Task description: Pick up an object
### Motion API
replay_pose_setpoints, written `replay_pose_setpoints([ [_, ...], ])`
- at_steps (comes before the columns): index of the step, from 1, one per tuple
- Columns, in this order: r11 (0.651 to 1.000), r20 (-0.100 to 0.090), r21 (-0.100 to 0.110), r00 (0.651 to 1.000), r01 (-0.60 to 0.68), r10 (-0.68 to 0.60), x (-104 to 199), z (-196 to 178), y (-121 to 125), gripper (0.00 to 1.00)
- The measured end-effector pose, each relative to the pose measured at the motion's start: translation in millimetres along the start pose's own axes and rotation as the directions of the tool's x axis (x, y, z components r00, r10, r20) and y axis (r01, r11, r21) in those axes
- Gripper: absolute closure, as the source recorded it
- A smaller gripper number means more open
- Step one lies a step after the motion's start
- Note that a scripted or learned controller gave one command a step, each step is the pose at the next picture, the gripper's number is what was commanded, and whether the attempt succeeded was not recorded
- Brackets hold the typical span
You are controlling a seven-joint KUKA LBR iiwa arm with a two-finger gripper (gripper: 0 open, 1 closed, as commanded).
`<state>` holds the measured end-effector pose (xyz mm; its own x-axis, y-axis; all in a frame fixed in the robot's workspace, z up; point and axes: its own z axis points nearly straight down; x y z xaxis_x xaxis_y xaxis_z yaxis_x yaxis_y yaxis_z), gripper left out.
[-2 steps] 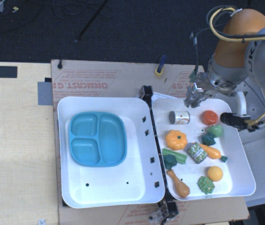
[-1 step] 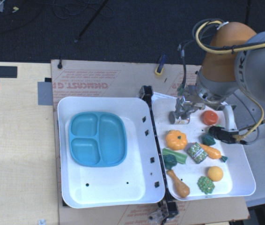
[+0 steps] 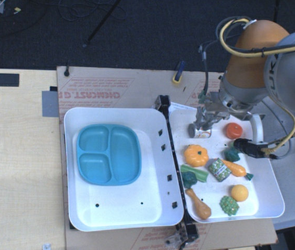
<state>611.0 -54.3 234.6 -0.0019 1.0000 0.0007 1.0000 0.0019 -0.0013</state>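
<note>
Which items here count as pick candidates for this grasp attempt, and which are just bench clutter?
Belongs to the job:
end effector, above the right bin's far end
right bin
pumpkin
tomato
carrot
drumstick
lemon

Lying about:
left bin
blue divided plate in it
blue-and-yellow clip on the cardboard

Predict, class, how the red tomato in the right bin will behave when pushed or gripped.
The tomato looks round, so it would probably roll if nudged. Its smooth, glossy skin may slip between fingers. It resembles toy food, so it is likely light.
</note>
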Motion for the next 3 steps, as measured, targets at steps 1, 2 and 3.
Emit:
replay_pose_setpoints([
  [1,1.0,0.001,0.004,1.0,0.0,0.0,4.6,17.5,-1.5,1.0],
  [2,1.0,0.0,0.003,1.0,-0.006,0.006,3.9,17.6,-5.9,1.0],
  [3,1.0,0.0,0.003,1.0,-0.006,0.006,5.4,17.0,-8.6,1.0],
])
